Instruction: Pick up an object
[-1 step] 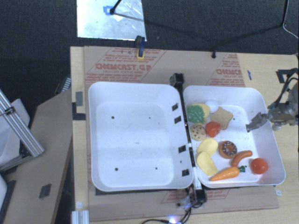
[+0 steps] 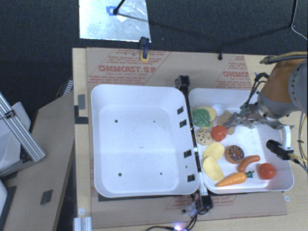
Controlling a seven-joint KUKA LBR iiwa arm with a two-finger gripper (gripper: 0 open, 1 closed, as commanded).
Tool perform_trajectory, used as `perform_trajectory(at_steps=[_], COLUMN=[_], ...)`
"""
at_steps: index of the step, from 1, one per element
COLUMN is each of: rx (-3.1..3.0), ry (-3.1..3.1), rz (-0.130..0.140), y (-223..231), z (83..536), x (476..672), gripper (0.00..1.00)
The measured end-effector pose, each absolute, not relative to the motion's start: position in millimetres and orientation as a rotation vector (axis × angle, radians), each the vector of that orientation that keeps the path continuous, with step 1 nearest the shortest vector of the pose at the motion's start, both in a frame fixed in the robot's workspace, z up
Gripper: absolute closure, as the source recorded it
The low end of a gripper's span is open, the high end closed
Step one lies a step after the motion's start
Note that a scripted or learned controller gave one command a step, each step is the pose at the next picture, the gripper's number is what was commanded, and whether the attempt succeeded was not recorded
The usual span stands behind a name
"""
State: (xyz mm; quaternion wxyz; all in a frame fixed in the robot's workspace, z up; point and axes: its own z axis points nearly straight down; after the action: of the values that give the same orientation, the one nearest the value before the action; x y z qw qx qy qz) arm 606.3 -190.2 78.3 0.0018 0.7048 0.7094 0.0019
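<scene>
You see two shallow white bins side by side on the desk (image 2: 120, 64), which is covered by a brown printed board. The left bin (image 2: 103, 129) fills the middle of the frame; its smooth floor shows four small dark dots. The right bin (image 2: 288, 177) sits at the right of the frame and holds a cluster of toy food pieces.

The arm (image 2: 284, 88), grey with an orange band, enters from the right edge. Its claw (image 2: 236, 119) reaches toward the upper part of the right bin, just above the red tomato (image 2: 219, 132). You cannot tell whether the claw is apart or together; nothing is seen clamped in it.

Around the tomato the pieces crowd closely: a green leafy piece (image 2: 202, 116) at upper left, a speckled cookie (image 2: 204, 137) touching its left side, and a chocolate donut (image 2: 235, 153) at lower right. Below lie two pale yellow rounded pieces (image 2: 212, 167), an orange carrot (image 2: 233, 179), a sausage (image 2: 248, 162) and a second tomato (image 2: 267, 170). All look smooth and moulded.

A blue and yellow clamp (image 2: 144, 49) stands at the desk's upper edge.
</scene>
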Motion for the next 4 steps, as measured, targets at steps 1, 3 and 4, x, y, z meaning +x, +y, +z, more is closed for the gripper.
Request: perform_trajectory(at_steps=[1, 3, 4], rx=[2.229, 2.222, 2.223], ry=[2.27, 2.224, 2.222], rz=[-0.051, -0.001, -0.002], y=[-151, -87, -90], z=[81, 84, 84], x=[654.7, 582.9, 535.7], gripper=[0.0, 0.0, 0.0])
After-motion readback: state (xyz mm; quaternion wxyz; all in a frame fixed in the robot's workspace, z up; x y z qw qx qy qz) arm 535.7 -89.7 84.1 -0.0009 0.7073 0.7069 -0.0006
